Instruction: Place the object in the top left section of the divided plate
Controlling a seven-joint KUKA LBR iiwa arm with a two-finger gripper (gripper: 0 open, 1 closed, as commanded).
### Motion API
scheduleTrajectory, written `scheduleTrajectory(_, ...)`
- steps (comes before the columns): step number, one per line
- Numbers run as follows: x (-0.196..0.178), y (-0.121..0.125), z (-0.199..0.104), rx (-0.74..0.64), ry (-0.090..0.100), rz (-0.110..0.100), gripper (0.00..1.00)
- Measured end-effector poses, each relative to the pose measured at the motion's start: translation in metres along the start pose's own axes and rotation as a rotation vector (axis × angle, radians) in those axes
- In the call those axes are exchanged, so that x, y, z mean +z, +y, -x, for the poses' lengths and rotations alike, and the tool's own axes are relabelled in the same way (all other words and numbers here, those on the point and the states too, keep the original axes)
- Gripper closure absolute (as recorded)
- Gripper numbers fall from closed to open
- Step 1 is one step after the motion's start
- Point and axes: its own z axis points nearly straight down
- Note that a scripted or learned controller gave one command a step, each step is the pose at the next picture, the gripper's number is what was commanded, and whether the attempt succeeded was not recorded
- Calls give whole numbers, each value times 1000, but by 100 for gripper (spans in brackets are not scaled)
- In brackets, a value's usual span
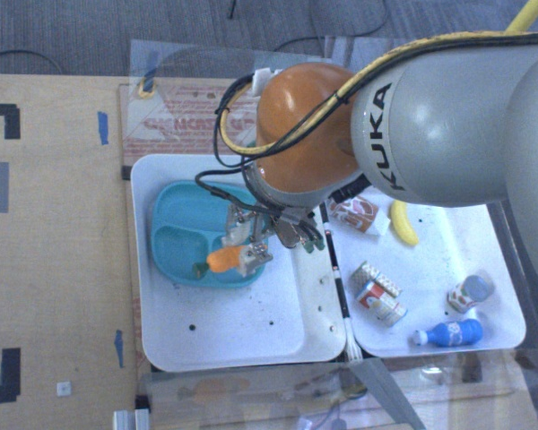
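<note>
left white bin point(215, 330); arm bent over blue divided plate point(175, 222); tool point(242, 251) gripping orange carrot point(222, 259)

Pincer point(248, 243) over blue divided plate point(181, 231), orange carrot point(224, 259) (between fingers).

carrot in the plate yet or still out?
In: the carrot lies over the plate's lower section, by the gripper. Not the top left.

Two white bins: left bin point(224, 348), right bin point(430, 343). One blue divided plate point(175, 231). One orange carrot point(222, 259). One yellow banana point(403, 224). One blue bottle point(448, 333). One small can point(471, 292). Two printed packets: point(356, 213), point(378, 296).
</note>
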Motion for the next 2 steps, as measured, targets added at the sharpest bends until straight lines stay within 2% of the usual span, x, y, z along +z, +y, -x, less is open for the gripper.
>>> scheduleTrajectory(1, -27, 13, 75, 228, -5, -1, 100)
scheduleTrajectory(2, -4, -1, -15, 109, 1, -1, 100)
